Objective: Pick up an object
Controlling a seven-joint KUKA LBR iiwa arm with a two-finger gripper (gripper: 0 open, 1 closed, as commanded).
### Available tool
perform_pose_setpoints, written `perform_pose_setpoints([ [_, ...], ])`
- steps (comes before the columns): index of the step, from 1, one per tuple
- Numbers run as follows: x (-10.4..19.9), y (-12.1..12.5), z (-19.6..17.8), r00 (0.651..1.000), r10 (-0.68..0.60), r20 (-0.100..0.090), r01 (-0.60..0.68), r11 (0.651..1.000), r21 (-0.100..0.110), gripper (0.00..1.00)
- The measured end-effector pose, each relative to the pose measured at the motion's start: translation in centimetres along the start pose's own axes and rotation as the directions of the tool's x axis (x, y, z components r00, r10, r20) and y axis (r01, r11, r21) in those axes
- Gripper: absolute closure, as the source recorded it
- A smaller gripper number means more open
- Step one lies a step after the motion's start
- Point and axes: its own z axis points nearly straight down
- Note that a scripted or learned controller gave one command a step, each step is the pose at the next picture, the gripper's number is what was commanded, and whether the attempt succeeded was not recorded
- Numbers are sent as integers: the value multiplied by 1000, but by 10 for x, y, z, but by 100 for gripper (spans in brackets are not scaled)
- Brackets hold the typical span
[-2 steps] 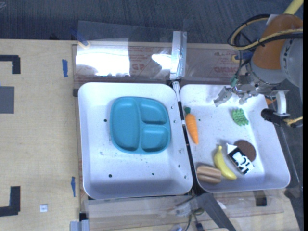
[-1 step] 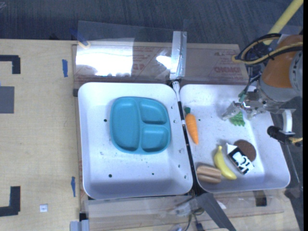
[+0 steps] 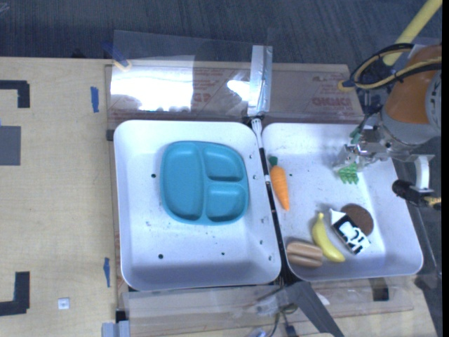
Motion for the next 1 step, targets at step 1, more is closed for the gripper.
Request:
perform_pose_setpoints([
  [1, 76, 0, -112, 995, -102, 0, 102, 995, -9, 100],
])
